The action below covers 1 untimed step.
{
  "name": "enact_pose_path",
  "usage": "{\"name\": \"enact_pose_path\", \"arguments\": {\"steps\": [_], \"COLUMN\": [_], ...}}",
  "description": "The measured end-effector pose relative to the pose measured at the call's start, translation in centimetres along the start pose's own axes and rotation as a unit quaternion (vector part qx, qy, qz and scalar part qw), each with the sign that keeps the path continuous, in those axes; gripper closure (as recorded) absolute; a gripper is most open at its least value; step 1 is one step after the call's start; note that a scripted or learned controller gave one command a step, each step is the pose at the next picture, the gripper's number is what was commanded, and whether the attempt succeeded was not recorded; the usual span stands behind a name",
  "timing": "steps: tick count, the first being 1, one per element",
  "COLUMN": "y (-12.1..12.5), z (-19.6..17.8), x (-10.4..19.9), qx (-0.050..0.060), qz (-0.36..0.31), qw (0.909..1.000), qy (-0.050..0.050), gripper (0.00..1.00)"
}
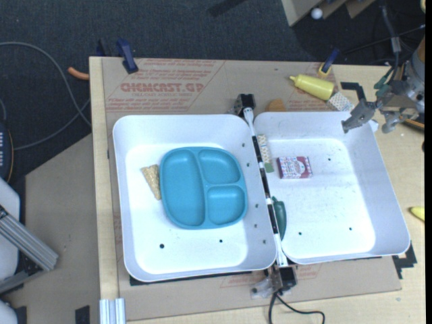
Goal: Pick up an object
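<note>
The likeliest thing to pick is the small flat red-and-white printed packet (295, 167), lying face up on the floor of the right-hand white bin (378, 214), towards that bin's upper left. Judging by its thin, rectangular look, it should be light and fairly stiff, perhaps a little card box or a sachet. Lying so flat, it offers little height to close on, so the fingers would have to come straight down and pinch it across its short sides, close to the bin floor. A glossy wrapper could slip. Nothing crowds it within that bin.

Other candidates handle differently. The turquoise plastic plate with three compartments (202, 186) in the left-hand white bin (128, 201) is rigid and wide, best taken by its rim. A tan cracker-like wedge (151, 178) lies touching the plate's left edge and looks brittle. A dark green object (279, 216) sits by the divide between the bins, below and left of the packet.

The tool (368, 115) hovers over the right-hand bin's upper right rim, up and to the right of the packet and well apart from it. Its fingers look spread, with nothing between them. A yellow plastic bottle (312, 84) lies on the bench (169, 86) beyond the bins, above the packet.
</note>
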State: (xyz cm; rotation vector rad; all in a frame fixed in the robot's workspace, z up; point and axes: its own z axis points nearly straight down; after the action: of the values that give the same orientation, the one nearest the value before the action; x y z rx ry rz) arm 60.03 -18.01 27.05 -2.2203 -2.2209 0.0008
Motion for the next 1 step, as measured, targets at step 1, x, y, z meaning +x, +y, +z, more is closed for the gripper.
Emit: {"name": "enact_pose_path", "arguments": {"steps": [1], "y": [-3.81], "z": [7.17], "x": [7.1], "qx": [0.0], "qz": [0.0], "qw": [1.0], "qy": [0.0], "gripper": [0.0]}}
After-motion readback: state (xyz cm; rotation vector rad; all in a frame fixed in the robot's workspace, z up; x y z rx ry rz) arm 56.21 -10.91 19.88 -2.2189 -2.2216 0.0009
